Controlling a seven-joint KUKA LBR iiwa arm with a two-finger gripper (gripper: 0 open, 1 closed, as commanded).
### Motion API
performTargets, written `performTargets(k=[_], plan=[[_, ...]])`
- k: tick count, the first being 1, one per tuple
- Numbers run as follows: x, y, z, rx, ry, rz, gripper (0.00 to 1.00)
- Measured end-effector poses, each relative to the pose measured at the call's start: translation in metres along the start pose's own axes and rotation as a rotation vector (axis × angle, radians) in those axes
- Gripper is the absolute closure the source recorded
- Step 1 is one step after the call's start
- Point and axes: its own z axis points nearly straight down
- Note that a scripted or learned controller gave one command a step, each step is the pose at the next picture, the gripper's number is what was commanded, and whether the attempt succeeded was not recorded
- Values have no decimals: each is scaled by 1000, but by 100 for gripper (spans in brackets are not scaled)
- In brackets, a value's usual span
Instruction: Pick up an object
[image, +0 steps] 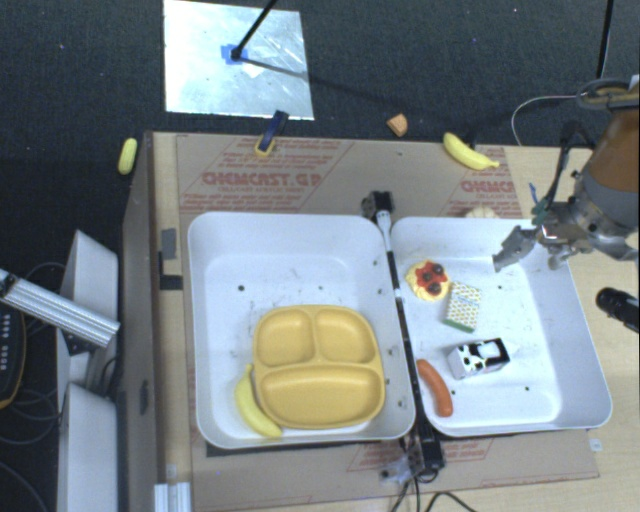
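Observation:
The right bin (575, 330) holds a round yellow toy tart with red berries (430, 280), a green and yellow block (462, 306), a black and white toy cow (478, 357) and an orange-red sausage (435, 386). My gripper (530, 252) hangs over the bin's far right part. It is open, with nothing between its fingers. It is to the right of the tart and apart from every object.
The left bin (215, 300) holds a yellow divided tray (318, 365) with a banana (255, 408) at its near left corner. On the bench behind the bins lie another banana (468, 151), an orange piece (398, 124) and a blue and yellow clamp (270, 130).

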Motion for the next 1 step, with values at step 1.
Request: performTargets(k=[1], plan=[[37, -21, 115, 4, 1, 0, 0]])
